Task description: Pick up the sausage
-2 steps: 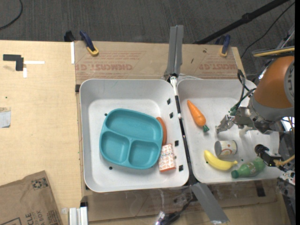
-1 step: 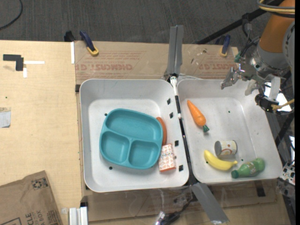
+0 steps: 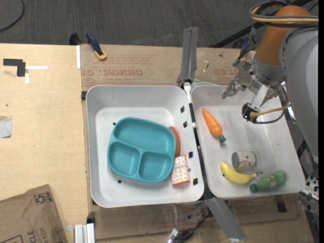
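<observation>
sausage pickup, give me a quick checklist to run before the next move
1. Sausage located: ok, in the left bin, against the teal plate's right rim.
2. End effector above the sausage: not ok, it hangs over the right bin's far end.
3. Room around the sausage: not ok, squeezed between plate and bin wall, small carton at its near end.
4. Lookalike apart from target: ok, the carrot lies in the right bin.

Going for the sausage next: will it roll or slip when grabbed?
The sausage looks round and smooth, so it may roll or slip. It lies against the teal plate, partly hidden by its rim, which probably checks rolling but crowds a grasp. It looks slim, so likely light.
</observation>
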`<move>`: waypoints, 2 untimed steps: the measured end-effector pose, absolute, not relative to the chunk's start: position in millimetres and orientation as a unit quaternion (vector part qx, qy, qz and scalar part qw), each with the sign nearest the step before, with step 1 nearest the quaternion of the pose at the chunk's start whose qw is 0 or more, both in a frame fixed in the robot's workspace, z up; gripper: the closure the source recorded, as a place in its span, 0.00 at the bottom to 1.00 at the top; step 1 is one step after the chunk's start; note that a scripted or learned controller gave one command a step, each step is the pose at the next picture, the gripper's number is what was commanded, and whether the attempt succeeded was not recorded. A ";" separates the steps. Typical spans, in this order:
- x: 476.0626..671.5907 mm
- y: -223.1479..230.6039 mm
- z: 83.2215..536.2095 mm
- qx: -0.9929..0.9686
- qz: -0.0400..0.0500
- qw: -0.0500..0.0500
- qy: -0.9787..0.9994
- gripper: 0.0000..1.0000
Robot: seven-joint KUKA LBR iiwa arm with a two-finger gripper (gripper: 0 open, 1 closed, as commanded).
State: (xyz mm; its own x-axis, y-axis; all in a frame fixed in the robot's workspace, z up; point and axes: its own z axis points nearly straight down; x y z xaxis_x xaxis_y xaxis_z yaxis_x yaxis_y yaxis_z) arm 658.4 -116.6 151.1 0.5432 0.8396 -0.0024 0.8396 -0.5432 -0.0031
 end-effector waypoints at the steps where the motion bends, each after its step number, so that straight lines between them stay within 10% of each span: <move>1: 587.0 -121.4 90.8 -0.934 0.002 0.001 -0.358 0.00; 2: 597.4 -95.8 105.9 -0.995 0.002 0.000 -0.102 0.00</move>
